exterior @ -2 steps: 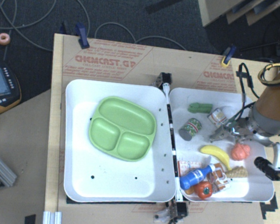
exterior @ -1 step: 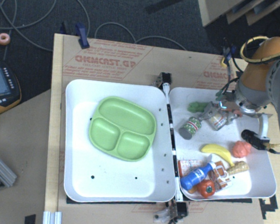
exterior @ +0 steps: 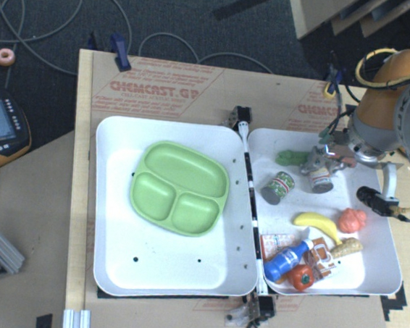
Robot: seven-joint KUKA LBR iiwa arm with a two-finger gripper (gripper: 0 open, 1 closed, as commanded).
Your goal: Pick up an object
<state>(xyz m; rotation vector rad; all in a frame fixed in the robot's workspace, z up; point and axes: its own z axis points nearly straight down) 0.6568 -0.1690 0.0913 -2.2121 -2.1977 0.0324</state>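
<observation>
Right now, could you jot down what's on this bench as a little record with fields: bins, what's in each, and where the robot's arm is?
left bin: holds a green divided plate
right bin: holds a small can, banana, blue bottle, tomato, pink item, green item
arm: reaches in over the right bin's far end
end effector: low in the right bin, beside the green item
held object: cannot tell
</observation>
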